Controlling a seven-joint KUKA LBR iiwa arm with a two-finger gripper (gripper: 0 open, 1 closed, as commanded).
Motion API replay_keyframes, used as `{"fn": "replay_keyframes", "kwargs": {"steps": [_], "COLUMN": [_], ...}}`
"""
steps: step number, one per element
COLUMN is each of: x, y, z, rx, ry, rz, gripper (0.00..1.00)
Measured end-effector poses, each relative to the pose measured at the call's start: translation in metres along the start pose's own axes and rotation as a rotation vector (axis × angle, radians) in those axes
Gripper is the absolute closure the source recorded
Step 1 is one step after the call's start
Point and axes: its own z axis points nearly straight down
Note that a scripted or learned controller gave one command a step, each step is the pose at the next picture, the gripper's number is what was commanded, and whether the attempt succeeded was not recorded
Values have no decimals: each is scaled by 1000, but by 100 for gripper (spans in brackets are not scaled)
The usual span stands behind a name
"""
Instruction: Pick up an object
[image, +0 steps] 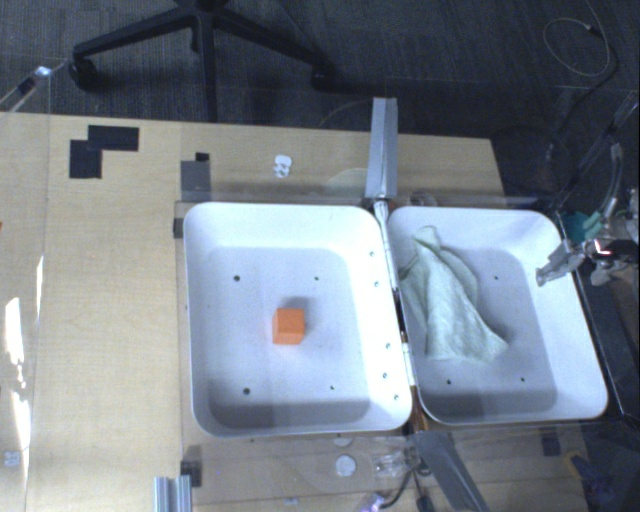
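I'm looking down on a pale wooden bench (100, 300) carrying two shallow white bins. The gripper (560, 265) sits at the right bin's (580, 390) far right rim; I cannot tell how its jaws stand. Near it, a crumpled pale cloth (450, 305) lies in the right bin's left half. Well apart, an orange cube (289, 326) rests mid-floor in the left bin (215, 300).

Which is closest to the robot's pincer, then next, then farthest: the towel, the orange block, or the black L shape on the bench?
1. The towel, in the right bin, nearest the pincer.
2. The orange block, in the middle of the left bin.
3. The black L shape, at the bench's far left corner, farthest.
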Motion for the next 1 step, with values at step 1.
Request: {"fn": "replay_keyframes", "kwargs": {"steps": [1], "x": [72], "y": [47], "z": [169], "rx": [-2], "ry": [1], "rz": [-49], "gripper": [0]}}
